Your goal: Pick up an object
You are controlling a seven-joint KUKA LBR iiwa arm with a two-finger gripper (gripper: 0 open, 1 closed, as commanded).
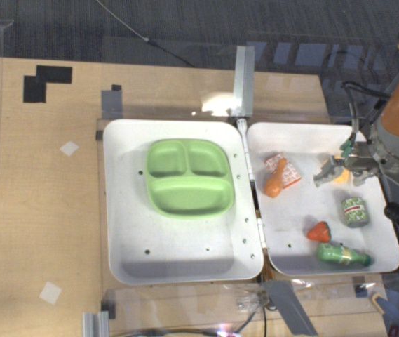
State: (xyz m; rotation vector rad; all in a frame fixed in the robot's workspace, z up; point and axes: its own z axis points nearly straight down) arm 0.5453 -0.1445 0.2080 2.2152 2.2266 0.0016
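Gripper (334,171) of mine hangs low in the right bin (294,255), just above a yellow object (340,177); finger state indeterminable. Nearby: green can (355,212), label unreadable; green bottle (342,255); red strawberry (318,232); carrot (275,180).

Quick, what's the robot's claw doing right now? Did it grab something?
Gripper: low over the right bin, at a yellow object; a grab cannot be told.
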